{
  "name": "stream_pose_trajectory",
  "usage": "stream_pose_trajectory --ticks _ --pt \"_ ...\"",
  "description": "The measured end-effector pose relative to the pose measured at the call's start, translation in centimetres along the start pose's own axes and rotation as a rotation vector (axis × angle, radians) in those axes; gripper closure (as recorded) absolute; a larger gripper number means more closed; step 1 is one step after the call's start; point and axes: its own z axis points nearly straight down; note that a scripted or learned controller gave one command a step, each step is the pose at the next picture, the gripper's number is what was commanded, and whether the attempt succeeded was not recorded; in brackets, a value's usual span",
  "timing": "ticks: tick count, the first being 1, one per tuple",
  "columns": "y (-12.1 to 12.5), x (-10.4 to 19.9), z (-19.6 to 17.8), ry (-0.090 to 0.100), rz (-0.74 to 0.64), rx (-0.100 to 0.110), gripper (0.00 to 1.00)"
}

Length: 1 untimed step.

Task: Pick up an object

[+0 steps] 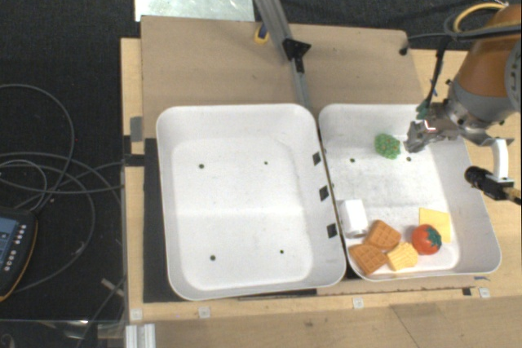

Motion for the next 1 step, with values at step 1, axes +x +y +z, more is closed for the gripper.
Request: stream_pose_trajectory --ticks 1 --pt "1.25 0.09 -5.69 -0.001 -0.005 -0.003 1.0"
